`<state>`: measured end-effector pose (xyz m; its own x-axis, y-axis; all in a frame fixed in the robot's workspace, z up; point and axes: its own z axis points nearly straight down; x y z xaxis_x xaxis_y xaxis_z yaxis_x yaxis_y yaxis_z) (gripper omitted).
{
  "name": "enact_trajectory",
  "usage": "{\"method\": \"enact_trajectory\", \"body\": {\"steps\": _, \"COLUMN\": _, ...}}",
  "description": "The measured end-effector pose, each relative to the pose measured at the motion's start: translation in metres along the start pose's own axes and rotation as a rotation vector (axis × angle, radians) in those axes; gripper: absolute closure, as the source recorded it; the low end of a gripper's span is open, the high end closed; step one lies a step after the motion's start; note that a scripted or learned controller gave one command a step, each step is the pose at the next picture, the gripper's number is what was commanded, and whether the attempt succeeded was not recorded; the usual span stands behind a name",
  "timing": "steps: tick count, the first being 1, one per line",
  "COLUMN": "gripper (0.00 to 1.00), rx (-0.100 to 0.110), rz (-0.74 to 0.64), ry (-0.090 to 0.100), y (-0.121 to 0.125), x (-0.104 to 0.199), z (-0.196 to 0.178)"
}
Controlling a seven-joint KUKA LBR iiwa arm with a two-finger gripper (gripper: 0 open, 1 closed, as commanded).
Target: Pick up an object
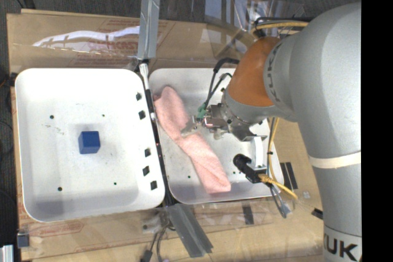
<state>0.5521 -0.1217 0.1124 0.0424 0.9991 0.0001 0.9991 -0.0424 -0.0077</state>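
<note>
The claw [198, 121] hangs low in the right-hand bin [184, 192], at about nine o'clock from the arm's orange band; whether it is wide, narrow or gripping anything I cannot tell, since the wrist covers it. The arm [319, 83] fills the three o'clock side. Below it the pink cloth [202, 159] lies slantwise from eleven to five o'clock across that bin, its upper half just beside the claw. The left bin [37, 95] bears a small blue cube [89, 142], well apart at nine o'clock. The risk: limp cloth may slip free or bunch, leaving only a thin fold caught.
</note>
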Motion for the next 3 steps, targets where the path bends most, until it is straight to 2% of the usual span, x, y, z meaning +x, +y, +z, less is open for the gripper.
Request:
{"method": "enact_trajectory", "body": {"steps": 1, "gripper": 0.0, "rx": -0.006, "rz": -0.159, "ry": 0.0, "y": 0.023, "x": 0.026, "z": 0.021}}
{"method": "enact_trajectory", "body": {"steps": 2, "gripper": 1.0, "rx": -0.003, "rz": -0.162, "ry": 0.0, "y": 0.022, "x": 0.026, "z": 0.011}}
{"method": "enact_trajectory", "body": {"steps": 3, "gripper": 1.0, "rx": -0.007, "rz": -0.223, "ry": -0.001, "y": 0.05, "x": 0.074, "z": -0.135}}
